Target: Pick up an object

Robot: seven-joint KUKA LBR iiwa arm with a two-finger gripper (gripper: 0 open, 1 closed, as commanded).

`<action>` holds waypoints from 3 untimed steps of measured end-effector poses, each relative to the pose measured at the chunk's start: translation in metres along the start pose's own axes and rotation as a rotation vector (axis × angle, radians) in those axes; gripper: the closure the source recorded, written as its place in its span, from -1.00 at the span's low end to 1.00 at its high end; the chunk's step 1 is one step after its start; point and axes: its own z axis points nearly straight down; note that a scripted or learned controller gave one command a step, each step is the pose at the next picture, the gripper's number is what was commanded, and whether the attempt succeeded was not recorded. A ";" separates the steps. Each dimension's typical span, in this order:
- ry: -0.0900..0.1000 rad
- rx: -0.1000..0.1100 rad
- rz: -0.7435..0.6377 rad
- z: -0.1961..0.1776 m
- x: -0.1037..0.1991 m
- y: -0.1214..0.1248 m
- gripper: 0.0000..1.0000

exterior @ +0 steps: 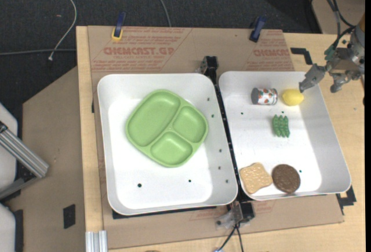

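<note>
Two shallow white plastic bins side by side on a cardboard-covered bench (174,42), clamped at the far edge by blue clips, presumably to keep the board from shifting.

Left bin (116,175): carrying a light green three-compartment plastic plate (167,127), turned at an angle, nothing lying in its wells.

Right bin (324,146): holding all the small candidates for picking, loosely scattered and apart from one another, likely so each can be grasped singly. At the near edge, a round dark brown cookie-like disc (286,178) just beside a tan square cracker-shaped piece (255,177). Mid-bin, a small green knobbly toy vegetable (280,126). Toward the far end, a small white can with red markings (264,95) lying on its side, close to a yellow lemon-shaped toy (292,97).

Grey two-finger gripper (320,78) reaching in from the right, over the bin's far right corner, fingers splayed apart and grasping nothing; one finger (309,79) angled down toward the lemon toy, tip just beside it. Judged: lemon the likeliest target, approach under way, nothing lifted yet.
</note>
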 end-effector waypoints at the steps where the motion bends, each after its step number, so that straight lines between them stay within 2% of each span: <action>1: -0.003 -0.013 -0.003 -0.008 0.001 0.003 -1.00; 2: -0.001 -0.008 -0.005 0.050 0.007 0.010 -1.00; 3: -0.002 -0.008 -0.004 0.094 0.012 0.006 -1.00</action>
